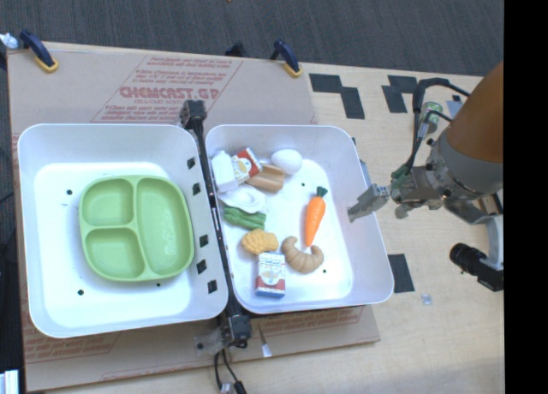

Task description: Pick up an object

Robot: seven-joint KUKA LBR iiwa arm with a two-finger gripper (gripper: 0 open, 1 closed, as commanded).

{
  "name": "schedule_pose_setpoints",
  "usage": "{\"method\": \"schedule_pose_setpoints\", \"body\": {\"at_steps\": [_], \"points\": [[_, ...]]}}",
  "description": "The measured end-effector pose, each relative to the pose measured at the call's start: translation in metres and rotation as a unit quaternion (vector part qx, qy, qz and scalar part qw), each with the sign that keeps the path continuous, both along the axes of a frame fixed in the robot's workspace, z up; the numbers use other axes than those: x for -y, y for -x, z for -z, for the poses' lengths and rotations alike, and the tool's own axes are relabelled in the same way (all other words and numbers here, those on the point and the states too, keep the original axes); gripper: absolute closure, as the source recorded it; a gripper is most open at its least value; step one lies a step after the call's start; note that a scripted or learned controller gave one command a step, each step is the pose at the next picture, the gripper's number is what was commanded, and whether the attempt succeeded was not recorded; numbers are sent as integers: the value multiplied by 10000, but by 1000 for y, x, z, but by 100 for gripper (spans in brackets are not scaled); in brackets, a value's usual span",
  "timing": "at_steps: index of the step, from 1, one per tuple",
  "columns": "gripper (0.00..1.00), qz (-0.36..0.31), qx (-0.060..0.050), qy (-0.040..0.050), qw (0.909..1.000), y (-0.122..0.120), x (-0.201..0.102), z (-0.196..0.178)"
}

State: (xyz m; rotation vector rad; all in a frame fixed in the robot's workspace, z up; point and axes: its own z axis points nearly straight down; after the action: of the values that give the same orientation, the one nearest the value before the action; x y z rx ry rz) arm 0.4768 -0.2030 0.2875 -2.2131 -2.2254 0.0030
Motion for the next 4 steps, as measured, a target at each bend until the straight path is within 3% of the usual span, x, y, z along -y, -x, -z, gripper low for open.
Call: {"method": "schedule_pose_setpoints", "body": {"at_steps": [1, 2, 3, 4], "points": [[0, -7, -9, -8, 10000, 1, -6, 176], [100, -30, -3, 0, 10000, 0, -5, 165], [100, -4, 29, 14, 10000, -28, -3, 4], [100, -1, -1, -2, 10000, -37, 8, 91]]}}
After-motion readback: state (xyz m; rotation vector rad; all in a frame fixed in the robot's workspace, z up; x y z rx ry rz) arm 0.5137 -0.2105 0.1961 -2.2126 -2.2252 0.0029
